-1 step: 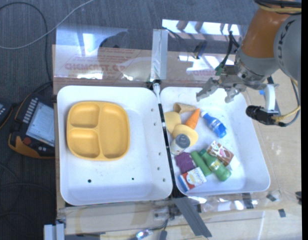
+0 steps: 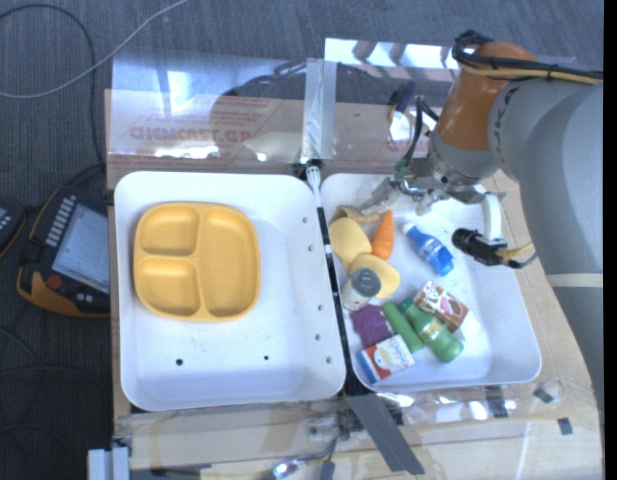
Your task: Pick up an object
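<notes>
Arm (image 2: pixel 528 118): bent down over right bin (image 2: pixel 508 353) far edge. Gripper (image 2: pixel 420 190): just beyond orange carrot (image 2: pixel 384 234), finger spread cannot be told. Yellow divided plate (image 2: pixel 197 260): left of that bin. Blue bottle (image 2: pixel 429 247): right of carrot.

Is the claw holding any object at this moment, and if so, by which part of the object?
It cannot be told. The claw hangs low at the far end of the right bin, close above the orange carrot, but the wrist hides its tips.
</notes>
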Available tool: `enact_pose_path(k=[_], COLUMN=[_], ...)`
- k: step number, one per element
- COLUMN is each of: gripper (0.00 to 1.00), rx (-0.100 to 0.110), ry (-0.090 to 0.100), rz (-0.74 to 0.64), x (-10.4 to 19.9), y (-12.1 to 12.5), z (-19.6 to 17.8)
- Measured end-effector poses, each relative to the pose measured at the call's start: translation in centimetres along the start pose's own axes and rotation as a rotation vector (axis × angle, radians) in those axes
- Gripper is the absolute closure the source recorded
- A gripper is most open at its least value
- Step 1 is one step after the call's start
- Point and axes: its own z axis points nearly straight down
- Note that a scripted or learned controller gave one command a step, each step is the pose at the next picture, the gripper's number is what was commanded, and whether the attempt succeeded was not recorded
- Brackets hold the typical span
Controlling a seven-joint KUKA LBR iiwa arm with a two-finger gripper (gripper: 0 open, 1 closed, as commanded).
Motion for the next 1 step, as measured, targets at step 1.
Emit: enact_pose_path(k=[1], gripper=[0.0], rx=[0.019], ry=[0.001], rz=[0.027], x=[1.38], y=[-2.45], z=[1.91])
